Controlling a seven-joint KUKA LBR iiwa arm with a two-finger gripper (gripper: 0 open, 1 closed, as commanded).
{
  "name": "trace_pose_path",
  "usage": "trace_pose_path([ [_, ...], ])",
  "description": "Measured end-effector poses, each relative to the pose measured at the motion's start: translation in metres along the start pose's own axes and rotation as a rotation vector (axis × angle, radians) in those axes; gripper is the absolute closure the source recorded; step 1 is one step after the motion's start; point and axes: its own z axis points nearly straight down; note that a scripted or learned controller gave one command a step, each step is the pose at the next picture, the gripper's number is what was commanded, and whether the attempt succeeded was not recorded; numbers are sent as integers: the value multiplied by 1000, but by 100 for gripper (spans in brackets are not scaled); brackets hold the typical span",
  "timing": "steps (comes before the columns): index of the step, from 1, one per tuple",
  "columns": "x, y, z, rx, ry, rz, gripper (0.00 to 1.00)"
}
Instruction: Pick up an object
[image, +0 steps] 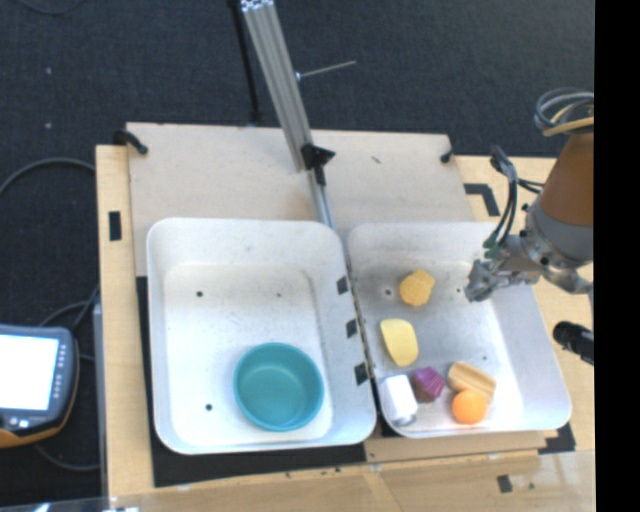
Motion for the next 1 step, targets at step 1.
trace_pose_path([
  [1,44,13,6,4,1,2,100],
])
